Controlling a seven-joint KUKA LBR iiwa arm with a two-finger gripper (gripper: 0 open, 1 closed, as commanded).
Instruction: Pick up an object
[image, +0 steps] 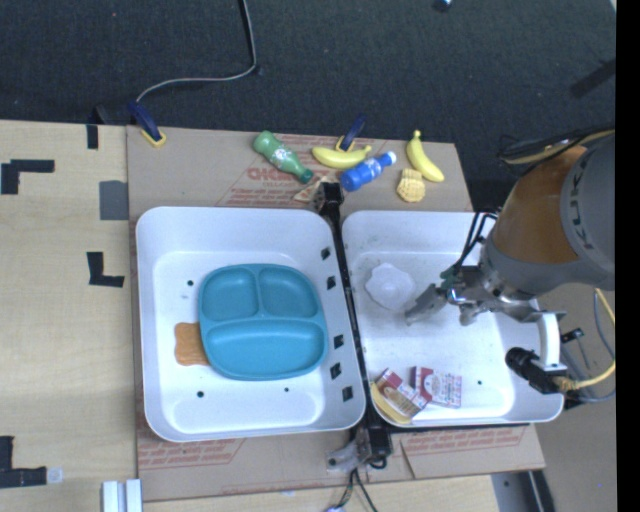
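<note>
My gripper (443, 310) hangs over the middle of the right bin (500, 400), open, with nothing between its fingers. A clear crumpled plastic piece (388, 285) lies just left of the left fingertip (414, 313), apart from it. Red-and-white packets (432, 388) and a yellow-rimmed round item (397, 400) rest at the bin's front edge, below the gripper. In the left bin (160, 250) lies a blue divided plate (264, 320) with an orange piece (187, 344) poking out from under its left side.
Behind the bins on the cardboard lie a green bottle (281, 155), two bananas (340, 156) (424, 158), a blue bottle (366, 171) and a yellow block (409, 185). A black divider (345, 300) runs between the bins. The arm's body (550, 230) fills the right side.
</note>
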